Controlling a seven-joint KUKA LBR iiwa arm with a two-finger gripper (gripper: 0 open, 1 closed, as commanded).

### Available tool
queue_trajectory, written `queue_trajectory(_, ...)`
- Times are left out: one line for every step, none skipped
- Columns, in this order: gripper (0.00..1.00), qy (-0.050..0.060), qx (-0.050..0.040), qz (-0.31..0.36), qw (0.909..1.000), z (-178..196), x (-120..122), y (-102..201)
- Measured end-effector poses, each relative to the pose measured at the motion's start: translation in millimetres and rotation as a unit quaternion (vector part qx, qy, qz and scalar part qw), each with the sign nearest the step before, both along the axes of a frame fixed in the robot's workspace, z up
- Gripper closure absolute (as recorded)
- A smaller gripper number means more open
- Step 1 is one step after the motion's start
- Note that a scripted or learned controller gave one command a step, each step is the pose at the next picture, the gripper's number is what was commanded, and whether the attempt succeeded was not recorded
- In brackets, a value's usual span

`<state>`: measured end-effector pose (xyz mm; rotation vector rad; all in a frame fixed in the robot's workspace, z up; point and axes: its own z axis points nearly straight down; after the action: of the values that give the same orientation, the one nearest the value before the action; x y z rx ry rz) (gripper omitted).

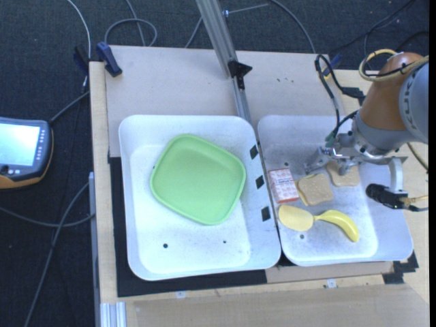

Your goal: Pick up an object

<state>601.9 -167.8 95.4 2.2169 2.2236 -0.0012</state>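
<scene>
The right bin [388, 247] holds a small red and white box [283, 184], a tan toast slice [315, 190], a second toast piece [345, 176], a pale yellow rounded piece [296, 218] and a yellow banana [341, 223]. My gripper [332, 157] hangs low over the far part of this bin, right above the second toast piece and just behind the first slice. The grey arm with its orange band [388, 101] comes in from the right and hides part of the bin's far right corner.
A green square plate [198, 178] lies in the left bin [136, 251]. A slanted metal bar [225, 46] runs down to the divide between the bins. Black cables cross the bench at the back right. A tablet lies off the bench at far left.
</scene>
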Motion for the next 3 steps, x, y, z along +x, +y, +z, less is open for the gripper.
queue_trajectory(1.00,0.001,-0.0007,0.001,1.0000,8.7,0.8,0.1)
queue_trajectory(1.00,0.000,0.0004,0.000,1.0000,65.7,-4.1,4.0)
queue_trajectory(1.00,0.000,0.0004,0.000,1.0000,121.8,-6.2,12.5)
